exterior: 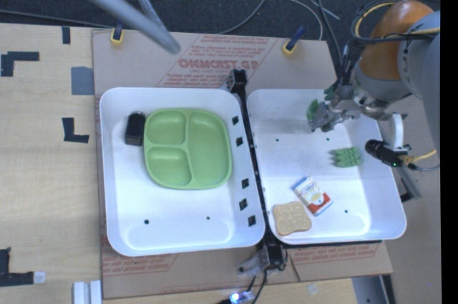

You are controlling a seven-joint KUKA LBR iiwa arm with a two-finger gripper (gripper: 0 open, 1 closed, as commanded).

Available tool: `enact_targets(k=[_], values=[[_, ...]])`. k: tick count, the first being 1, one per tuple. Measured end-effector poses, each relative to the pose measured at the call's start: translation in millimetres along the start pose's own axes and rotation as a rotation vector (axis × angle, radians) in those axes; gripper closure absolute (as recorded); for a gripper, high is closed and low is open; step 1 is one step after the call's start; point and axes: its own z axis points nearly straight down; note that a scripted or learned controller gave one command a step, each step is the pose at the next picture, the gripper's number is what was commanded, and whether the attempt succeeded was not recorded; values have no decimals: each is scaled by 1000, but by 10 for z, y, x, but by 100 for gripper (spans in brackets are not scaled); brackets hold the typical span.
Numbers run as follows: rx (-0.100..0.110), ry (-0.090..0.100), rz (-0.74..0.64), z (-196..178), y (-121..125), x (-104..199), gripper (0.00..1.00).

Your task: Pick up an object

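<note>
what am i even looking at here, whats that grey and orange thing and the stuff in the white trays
The grey and orange thing is a robot arm reaching in from the right. One camera, fixed above the bench, looks down at a slant. The arm's grasping end, the tool, is low over the right bin, beside a small green object; I cannot tell whether it grips it. That bin also holds a green leafy toy, a small blue, white and red packet and a tan toast-like piece. The left bin holds a green divided plate with a small black object at its left edge.
</note>
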Motion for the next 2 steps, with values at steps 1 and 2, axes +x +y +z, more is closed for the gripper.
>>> enact_targets(k=[1,2], values=[[-1,0,-1,-426,20,-3,100],[-2,-1,-1,-920,95,-70,100]])
